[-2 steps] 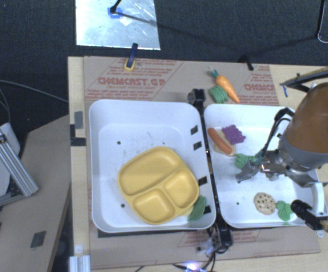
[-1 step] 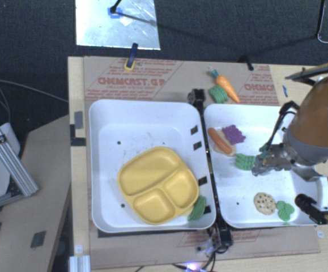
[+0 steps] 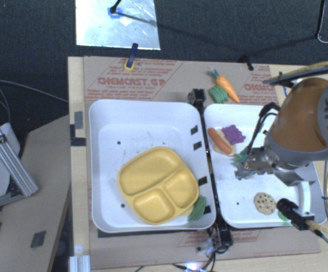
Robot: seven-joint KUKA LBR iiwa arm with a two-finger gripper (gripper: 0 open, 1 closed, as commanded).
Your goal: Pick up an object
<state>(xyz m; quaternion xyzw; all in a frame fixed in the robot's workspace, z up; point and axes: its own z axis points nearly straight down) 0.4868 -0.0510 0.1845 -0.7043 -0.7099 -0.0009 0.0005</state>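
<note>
The right bin [image 3: 231, 211] holds an orange-red sausage [image 3: 219, 141], a purple bunch of grapes [image 3: 233, 134], a small green piece [image 3: 242, 154] and a round cookie [image 3: 264, 203]. My gripper [image 3: 244, 168] hangs low over the middle of this bin, reaching in from the right. It is just below the green piece and seems to touch it, with the sausage and grapes up and to its left. The cookie lies below it and to the right. The arm's orange band [image 3: 299, 118] covers the bin's right side.
The left bin [image 3: 113, 118] holds a yellow divided plate [image 3: 158, 183], with a green leafy toy [image 3: 197, 208] at the plate's lower right edge. A toy carrot [image 3: 226, 87] lies on the cardboard behind the right bin. A black divider [image 3: 206, 152] runs between the bins.
</note>
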